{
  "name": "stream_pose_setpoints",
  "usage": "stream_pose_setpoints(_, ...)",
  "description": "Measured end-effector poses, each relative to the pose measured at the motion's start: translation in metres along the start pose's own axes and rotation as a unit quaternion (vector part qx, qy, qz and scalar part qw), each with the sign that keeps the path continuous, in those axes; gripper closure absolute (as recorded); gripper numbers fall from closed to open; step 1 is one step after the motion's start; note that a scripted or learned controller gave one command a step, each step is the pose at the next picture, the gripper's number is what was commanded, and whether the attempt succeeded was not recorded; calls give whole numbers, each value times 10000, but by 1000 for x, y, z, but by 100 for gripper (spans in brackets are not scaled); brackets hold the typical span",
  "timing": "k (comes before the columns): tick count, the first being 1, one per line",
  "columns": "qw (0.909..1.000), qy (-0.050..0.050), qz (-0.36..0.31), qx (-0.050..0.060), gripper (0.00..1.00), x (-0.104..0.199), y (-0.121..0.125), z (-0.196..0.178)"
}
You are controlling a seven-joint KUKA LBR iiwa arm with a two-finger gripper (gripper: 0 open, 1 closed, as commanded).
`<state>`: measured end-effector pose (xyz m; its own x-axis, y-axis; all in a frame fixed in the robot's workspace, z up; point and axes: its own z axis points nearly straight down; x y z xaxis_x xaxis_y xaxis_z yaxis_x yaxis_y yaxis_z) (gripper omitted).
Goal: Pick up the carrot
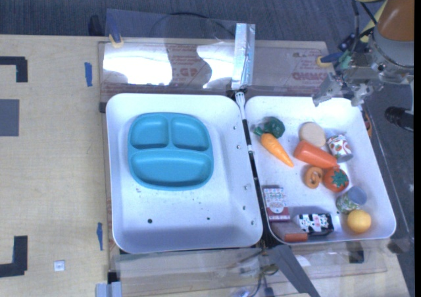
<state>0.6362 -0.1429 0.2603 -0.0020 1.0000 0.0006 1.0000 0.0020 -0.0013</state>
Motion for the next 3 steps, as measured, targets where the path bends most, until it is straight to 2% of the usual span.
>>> stream_pose_setpoints(1, 10000, 10, -9, 46, 0, 46, 23, 91)
stream_pose_setpoints(2, 9931, 2, -1171, 1, 0, 69, -24, 75)
stream_pose_setpoints(3, 9875, 5, -1578, 4, 0, 104, -39, 75)
